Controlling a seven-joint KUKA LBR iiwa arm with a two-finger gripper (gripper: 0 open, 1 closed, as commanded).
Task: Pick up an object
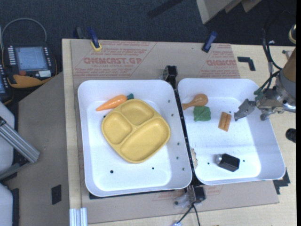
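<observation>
Two white bins (89, 140) on seemingly cardboard-topped bench (70, 102)

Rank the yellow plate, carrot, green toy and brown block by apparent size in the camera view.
1. Yellow plate, by far the largest.
2. Carrot, long and thin.
3. Green toy and brown block look about alike; I would not rank them.

Both white bins (89, 140) look like smooth glossy plastic, w/ the yellow divided plate (135, 131) same deal but more satin. Carrot (112, 102) looks plasticky too. Bench top (150, 60) is matt printed cardboard/paper. Black block (229, 162) is matt w/ a metal-ish end.
</observation>
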